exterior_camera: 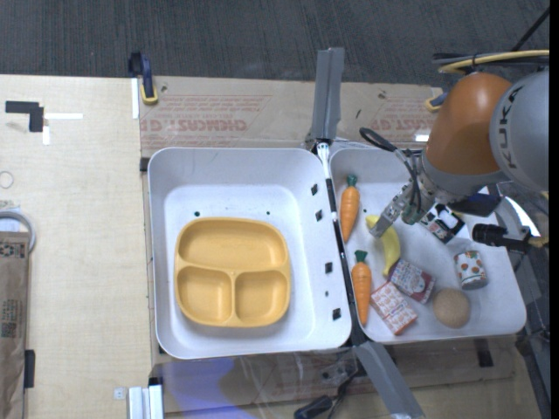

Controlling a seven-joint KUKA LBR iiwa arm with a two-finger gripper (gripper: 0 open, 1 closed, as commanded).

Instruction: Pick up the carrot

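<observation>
Carrots are seen twice in the right bin [515, 326], both along its left wall. The nearer carrot [362, 291] lies lengthwise by the lower part of that wall, its green top pointing away from the front rim. Just to its right, near the front, a small red-and-white packet [393, 308] is found, with a second patterned packet [411, 280] touching it a little further back. A round tan ball [452, 308] is placed near the front right corner, and a small printed can [472, 269] stands just behind it.

In the left bin [166, 260] a yellow tray [233, 271] with three compartments is set roughly in the middle; nothing is seen in its compartments.

Further back in the right bin, a yellow banana [389, 245] lies near the centre, between the carrots and the can. The gripper [398, 213] is poised over the upper end of the banana, well apart from both carrots; nothing can be seen held in it, and whether it is spread or closed cannot be told. The second carrot [349, 210] lies further back against the left wall, its green top towards the far rim, to the left of the gripper and not touched by it.

Behind the gripper, the arm [476, 129] is seen reaching in from the right, with its orange band above the wrist and grey casing beyond. A black-and-white item [445, 224] lies just beside the wrist, too unclear to be named. Cardboard [236, 116] is spread on the bench [70, 234] behind the bins.
</observation>
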